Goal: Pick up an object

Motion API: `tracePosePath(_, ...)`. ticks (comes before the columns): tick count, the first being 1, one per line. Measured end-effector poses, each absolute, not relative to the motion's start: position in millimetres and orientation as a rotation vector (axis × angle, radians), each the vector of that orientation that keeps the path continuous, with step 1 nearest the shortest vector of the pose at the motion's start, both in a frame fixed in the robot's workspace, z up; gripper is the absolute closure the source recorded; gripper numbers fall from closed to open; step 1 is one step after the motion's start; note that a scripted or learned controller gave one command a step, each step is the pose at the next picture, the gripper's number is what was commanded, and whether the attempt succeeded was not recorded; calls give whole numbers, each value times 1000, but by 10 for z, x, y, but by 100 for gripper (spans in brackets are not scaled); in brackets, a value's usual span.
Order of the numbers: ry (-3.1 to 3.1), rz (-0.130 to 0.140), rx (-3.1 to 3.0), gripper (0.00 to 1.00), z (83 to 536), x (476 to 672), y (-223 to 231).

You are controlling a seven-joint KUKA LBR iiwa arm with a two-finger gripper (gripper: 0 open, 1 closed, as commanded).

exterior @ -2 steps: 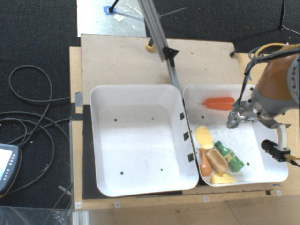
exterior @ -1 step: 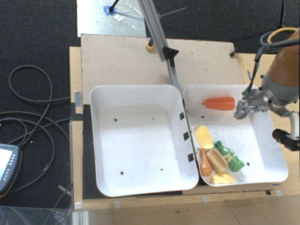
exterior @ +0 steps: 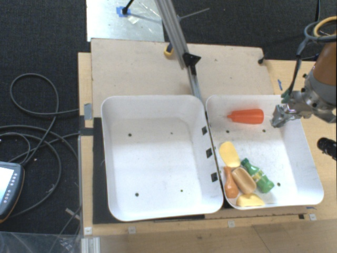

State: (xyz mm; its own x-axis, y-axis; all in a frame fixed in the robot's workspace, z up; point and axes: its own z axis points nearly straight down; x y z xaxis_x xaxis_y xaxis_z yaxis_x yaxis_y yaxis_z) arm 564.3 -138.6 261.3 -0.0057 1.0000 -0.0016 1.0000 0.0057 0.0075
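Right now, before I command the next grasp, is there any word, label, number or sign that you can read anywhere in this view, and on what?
None readable.
Lit screen of the grey handheld device on the floor: too small to read.
Black tabs on the bins' shared rim: plain, no text.

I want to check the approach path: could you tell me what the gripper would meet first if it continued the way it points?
Probably the orange carrot-like toy: the gripper points leftward at it in the right bin, though height is unclear.
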Motion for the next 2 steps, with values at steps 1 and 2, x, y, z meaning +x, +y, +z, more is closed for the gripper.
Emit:
tracePosePath(1,2232,5,2208,100,2670,5739,-890)
tracePosePath(2,2235,4,2210,100,2555,5757,-280)
